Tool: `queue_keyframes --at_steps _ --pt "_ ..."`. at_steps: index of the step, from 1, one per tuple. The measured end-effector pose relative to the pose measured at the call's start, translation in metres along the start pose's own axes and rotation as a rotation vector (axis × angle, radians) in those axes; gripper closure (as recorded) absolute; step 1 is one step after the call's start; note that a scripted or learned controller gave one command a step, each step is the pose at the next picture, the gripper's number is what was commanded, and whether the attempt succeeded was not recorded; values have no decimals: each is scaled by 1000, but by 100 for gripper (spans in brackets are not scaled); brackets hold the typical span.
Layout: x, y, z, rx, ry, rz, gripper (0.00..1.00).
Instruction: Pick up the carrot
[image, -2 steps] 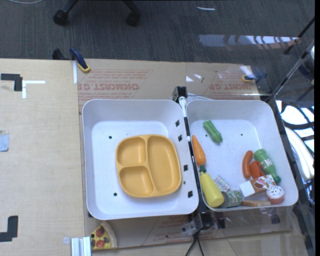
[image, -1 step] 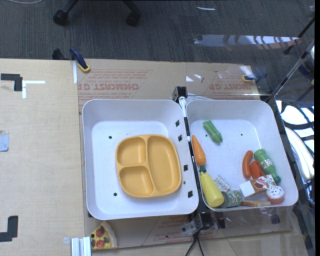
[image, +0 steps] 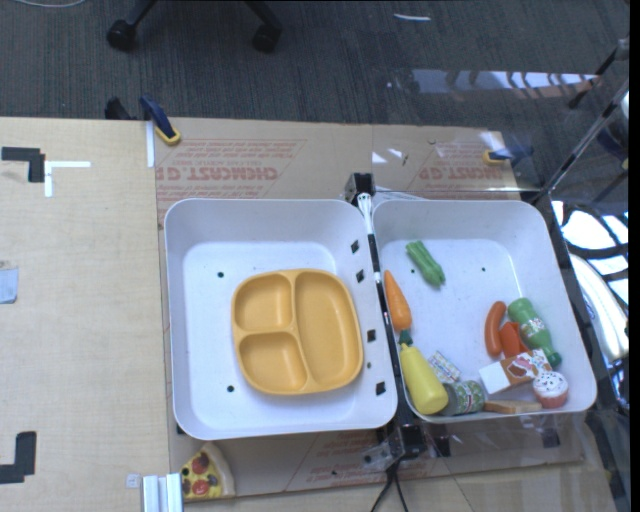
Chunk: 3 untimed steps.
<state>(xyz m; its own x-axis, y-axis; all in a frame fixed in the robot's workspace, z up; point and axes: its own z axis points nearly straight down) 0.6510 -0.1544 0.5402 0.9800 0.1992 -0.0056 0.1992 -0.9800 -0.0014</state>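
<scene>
Carrot (image: 397, 301) lying untouched against the left wall of the right bin (image: 530, 222).

The gripper's state cannot be told from this overhead view. The carrot lies lengthwise along the wall, green top toward the near end, just above a yellow bottle (image: 421, 381). A green vegetable (image: 425, 262) sits apart toward the back. Along the right side cluster a sausage (image: 494, 328), a green bottle (image: 532, 328) and a cupcake (image: 549, 387). The left bin (image: 200, 225) holds a yellow divided plate (image: 297, 330). A toy pizza slice (image: 203, 476) lies on the bench in front.
</scene>
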Motion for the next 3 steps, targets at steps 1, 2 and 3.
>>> queue_keyframes --at_steps 1,2,3 --pt "2 -1 -6 1 -7 -6 100" --pt "2 -1 -6 1 -7 -6 0" --pt "4 -2 -13 0 -11 -10 100"
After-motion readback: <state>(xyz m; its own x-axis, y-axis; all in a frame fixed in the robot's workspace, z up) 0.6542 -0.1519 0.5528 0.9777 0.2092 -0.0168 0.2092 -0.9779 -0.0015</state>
